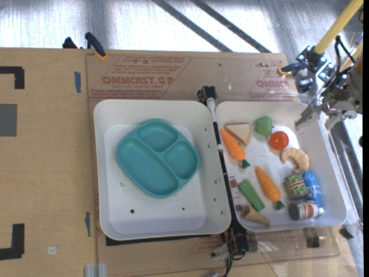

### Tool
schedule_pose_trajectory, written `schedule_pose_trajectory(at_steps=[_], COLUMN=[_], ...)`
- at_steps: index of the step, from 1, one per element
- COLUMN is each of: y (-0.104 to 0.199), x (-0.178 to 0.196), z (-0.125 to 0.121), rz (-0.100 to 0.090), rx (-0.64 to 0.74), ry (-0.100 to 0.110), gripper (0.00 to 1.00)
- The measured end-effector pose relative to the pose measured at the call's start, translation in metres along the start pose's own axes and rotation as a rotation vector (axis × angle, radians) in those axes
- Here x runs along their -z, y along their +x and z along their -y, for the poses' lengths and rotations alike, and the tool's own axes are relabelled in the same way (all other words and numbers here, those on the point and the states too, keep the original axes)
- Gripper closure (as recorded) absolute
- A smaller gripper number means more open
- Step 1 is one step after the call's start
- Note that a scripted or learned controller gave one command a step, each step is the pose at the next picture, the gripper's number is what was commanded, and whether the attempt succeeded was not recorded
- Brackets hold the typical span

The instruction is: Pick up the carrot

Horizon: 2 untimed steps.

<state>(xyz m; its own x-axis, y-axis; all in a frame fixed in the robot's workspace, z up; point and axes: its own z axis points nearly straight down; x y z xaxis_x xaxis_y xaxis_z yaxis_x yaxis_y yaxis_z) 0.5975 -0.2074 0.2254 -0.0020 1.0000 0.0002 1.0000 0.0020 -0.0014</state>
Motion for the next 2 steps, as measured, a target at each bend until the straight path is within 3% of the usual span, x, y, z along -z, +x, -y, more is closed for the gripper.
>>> schedule_pose_trajectory(at_steps=[1, 2], y=[0.049, 0.089], x=[-0.093, -0.136], z=[0.122, 0.103], rz=[-0.005, 0.000], rx=[-0.063, -0.135], ry=[0.012, -0.013], gripper=[0.00, 0.00])
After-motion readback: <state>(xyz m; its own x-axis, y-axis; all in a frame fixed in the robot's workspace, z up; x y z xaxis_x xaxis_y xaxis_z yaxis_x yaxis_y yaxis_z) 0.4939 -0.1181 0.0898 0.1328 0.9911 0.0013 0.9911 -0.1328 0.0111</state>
